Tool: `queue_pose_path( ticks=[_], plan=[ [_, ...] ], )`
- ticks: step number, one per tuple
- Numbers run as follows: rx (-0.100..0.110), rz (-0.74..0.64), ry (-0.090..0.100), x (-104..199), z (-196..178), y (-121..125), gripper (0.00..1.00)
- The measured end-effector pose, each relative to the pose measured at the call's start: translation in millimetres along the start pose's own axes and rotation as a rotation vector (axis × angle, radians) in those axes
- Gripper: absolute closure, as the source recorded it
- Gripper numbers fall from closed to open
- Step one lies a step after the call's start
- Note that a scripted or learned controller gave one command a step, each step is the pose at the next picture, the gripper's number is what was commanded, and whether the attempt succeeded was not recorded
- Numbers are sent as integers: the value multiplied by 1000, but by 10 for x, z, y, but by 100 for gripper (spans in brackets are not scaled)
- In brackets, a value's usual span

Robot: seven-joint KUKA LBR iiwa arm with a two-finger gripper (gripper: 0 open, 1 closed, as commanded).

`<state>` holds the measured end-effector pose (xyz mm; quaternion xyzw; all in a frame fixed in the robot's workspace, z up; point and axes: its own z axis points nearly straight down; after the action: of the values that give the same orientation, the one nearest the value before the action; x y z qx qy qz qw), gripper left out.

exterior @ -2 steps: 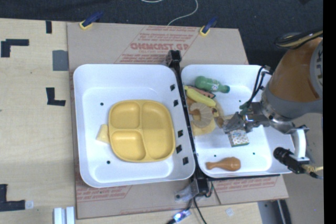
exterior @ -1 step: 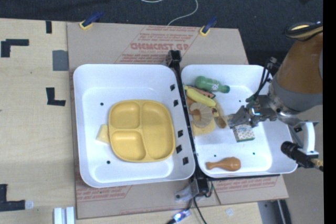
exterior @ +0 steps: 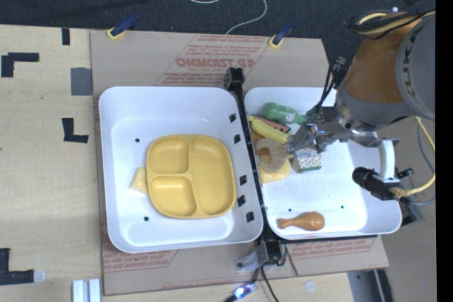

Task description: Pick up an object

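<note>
Nearest you lies a brown drumstick-shaped toy (exterior: 303, 222); your fingers (exterior: 308, 145) hover above a small speckled box (exterior: 307, 161), their spread unreadable, so descend squarely.

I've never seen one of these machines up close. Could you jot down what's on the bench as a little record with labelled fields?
left bin: yellow divided plate, with a pale yellow piece poking out from under its left edge
right bin: green toy, yellow banana-like toy, small patterned box, brown drumstick-shaped toy
arm: reaching in from the right over the right bin
hand: just above the small patterned box
</note>
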<state>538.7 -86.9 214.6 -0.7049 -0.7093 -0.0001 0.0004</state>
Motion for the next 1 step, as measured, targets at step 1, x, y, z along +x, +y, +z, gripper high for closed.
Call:
queue_pose_path(
  ticks=[1],
  plan=[
    [-2,0,0,320,-11,536,100]
  ],
)
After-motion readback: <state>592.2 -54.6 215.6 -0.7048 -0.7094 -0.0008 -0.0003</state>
